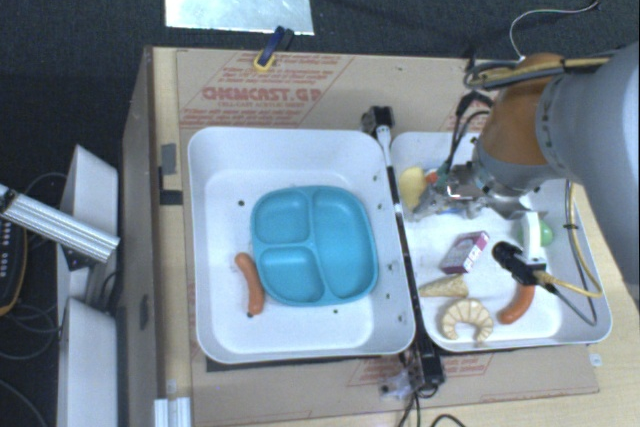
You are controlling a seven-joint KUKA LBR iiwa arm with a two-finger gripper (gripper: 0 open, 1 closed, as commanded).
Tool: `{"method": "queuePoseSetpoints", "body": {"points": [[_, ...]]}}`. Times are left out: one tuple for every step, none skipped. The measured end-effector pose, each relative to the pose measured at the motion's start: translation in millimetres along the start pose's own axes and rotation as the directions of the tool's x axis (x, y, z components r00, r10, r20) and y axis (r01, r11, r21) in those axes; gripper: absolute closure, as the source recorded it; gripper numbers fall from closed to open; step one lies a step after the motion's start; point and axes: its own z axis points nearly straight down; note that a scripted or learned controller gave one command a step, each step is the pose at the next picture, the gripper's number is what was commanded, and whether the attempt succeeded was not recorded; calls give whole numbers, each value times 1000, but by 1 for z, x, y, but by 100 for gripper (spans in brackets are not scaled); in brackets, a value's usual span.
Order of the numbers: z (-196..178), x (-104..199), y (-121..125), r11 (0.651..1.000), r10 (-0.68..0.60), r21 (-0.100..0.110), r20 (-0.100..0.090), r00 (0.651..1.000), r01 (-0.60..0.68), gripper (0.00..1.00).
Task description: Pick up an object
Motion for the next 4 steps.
{"method": "queuePoseSetpoints", "body": {"points": [[0, -13, -51, 1000, 3, 2, 1, 1000, -3, 0], [-1, 0, 70, 1000, -1, -2, 1, 1000, 1, 0], [0, 0, 64, 1000, 0, 0, 1, 1000, 0, 0], [-12, 0, 66, 1000, -4, -4, 2, 1000, 4, 100]]}}
